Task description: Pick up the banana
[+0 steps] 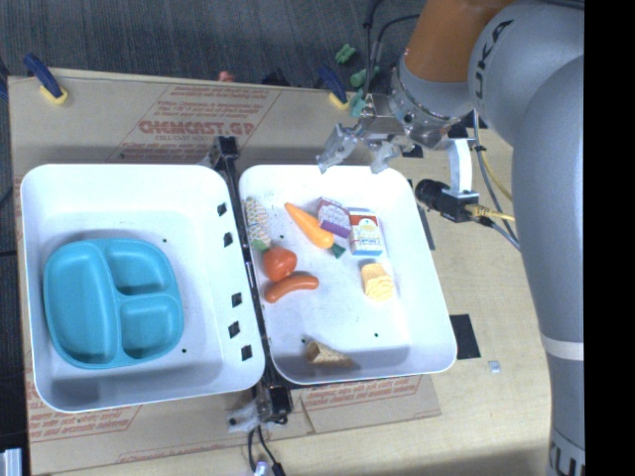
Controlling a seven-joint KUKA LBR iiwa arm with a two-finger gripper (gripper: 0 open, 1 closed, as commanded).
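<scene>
Grey arm (541, 167) with orange band fills right side, nearest the lens, reaching in from the right. Gripper (353, 155) hangs over the far rim of the right bin (429, 296), 2 translucent fingers (335, 149) spread apart, nothing between them. Outward from there, inside the right bin: carrot (310, 225) lying diagonal just below the gripper, purple packet (334, 217) touching its right end, red-and-white box (366, 233) beside the packet. Corn cob (259, 222) upright-ish along the bin's left wall. Red tomato (280, 262) below the carrot, sausage (291, 286) just under it, close or touching, can't tell. Banana (377, 281), a short yellow piece, sits below the box toward the bin's right wall, apart from the gripper, untouched. Brown wedge-shaped item (325, 354) at the near rim, type unclear. Left bin (60, 191) holds 1 blue divided tray (112, 302) with 3 compartments. Both bins rest on cardboard sheet (189, 117); blue clamp (45, 77) at its far left corner.
</scene>
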